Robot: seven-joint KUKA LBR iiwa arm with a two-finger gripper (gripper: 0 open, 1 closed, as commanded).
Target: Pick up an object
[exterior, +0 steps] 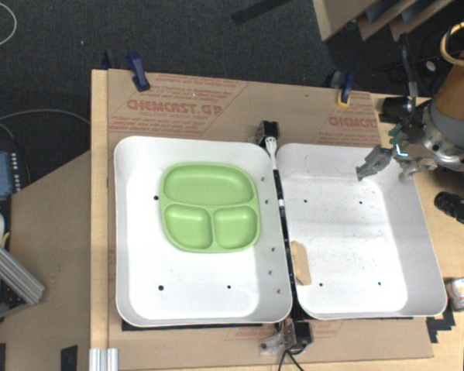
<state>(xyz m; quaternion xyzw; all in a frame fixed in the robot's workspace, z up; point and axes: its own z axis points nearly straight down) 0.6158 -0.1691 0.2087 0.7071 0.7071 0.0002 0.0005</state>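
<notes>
A green divided plate (210,206) lies in the left bin (134,284), in its upper middle. A small tan wooden piece (300,263) rests at the left edge of the right bin (397,290), close to the seam between the bins. My gripper (388,169) hangs over the right bin's far right corner, well away from both objects. Its fingers (369,165) stand open with nothing between them.
The bins sit on a cardboard sheet (182,104) held by blue clamps (137,70) at the back. A black bracket (269,132) stands at the top of the seam between the bins. Cables (300,363) trail off the front edge.
</notes>
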